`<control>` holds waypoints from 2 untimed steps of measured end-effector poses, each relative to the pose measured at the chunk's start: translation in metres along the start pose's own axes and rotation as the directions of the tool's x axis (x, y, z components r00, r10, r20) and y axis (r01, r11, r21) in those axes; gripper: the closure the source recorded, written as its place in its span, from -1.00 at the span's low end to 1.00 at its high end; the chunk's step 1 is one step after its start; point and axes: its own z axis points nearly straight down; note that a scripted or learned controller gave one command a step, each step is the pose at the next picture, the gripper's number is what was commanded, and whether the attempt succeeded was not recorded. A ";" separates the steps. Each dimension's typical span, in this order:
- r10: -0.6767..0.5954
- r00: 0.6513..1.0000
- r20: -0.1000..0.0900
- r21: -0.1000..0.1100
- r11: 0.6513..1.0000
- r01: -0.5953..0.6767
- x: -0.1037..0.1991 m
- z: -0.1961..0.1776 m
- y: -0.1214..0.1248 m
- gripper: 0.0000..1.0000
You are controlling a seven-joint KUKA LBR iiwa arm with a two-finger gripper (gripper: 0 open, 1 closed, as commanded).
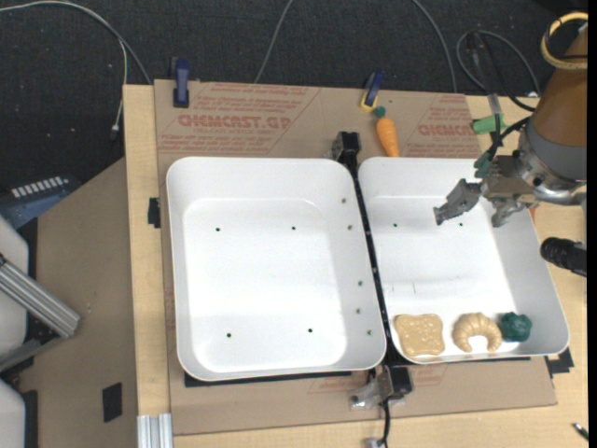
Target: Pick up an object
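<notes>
Three small things lie along the near edge of the right bin (pixel 522 250): a tan flat toast-like piece (pixel 419 334), a golden croissant (pixel 476 331) and a dark green lump (pixel 514 325). My gripper (pixel 480 203) hangs over the far part of the right bin, well above and behind them. Its two grey fingers (pixel 455 202) are spread apart with nothing between them. The arm comes in from the right edge.
The left bin (pixel 187 250) sits beside the right one, with a black clip (pixel 347 146) between them at the back. An orange carrot-like piece (pixel 387 134) lies on the cardboard behind the bins. Cables run across the dark floor.
</notes>
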 end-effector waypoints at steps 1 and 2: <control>0.003 1.000 0.000 0.001 1.000 -0.003 -0.033 0.007 -0.044 -1.00; 0.002 1.000 -0.001 0.006 1.000 -0.002 -0.066 0.085 -0.027 -1.00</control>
